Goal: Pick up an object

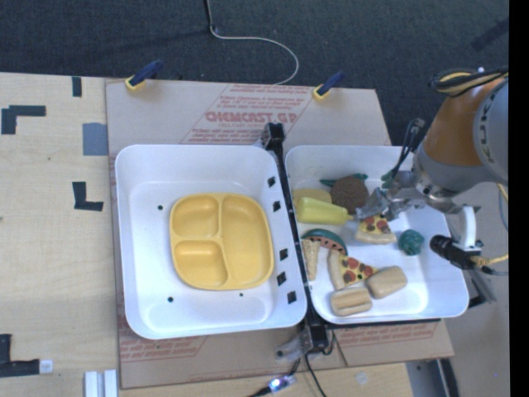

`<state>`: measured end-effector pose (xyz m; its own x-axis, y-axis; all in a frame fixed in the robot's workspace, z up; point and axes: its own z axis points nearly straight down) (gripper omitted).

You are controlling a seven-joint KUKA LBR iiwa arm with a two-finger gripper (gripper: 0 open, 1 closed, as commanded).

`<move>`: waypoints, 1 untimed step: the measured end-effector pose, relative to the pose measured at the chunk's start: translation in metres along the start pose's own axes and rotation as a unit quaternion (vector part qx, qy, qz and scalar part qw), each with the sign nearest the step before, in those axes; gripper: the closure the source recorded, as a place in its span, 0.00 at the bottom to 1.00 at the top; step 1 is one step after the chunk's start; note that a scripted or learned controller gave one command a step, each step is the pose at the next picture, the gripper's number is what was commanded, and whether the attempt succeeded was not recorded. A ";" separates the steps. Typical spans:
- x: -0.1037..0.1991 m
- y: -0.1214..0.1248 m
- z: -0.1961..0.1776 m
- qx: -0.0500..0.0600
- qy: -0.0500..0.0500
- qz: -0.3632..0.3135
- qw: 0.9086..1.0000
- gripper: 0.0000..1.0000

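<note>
The end effector [382, 208] sits low in the right bin [446, 304], at the far edge of a small pizza slice [375, 230] and just right of a brown cookie [350, 193]. Whether it is spread or pressed together cannot be told from here — the wrist hides its tip, and nothing is visibly pinched.

The pizza slice is the likeliest target: it lies flat near the bin's middle, with a green ball [411, 241] just to its right and a yellow corn-like piece [321, 212] to its left. It looks like hard, light toy plastic — stiff and probably slick, and thin enough that a grip across its two long edges seems safest. The nearer bread rolls [369, 292] are chunkier and would likely be easier to take across their width. The left bin [136, 222] holds a yellow divided plate [221, 241].
</note>
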<state>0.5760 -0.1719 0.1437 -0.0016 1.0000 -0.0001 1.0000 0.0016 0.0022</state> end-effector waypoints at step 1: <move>-0.003 0.002 -0.063 -0.001 -0.001 0.000 1.000 1.00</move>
<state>0.5781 -0.1753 0.2068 -0.0014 1.0000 -0.0016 1.0000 0.0014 0.0050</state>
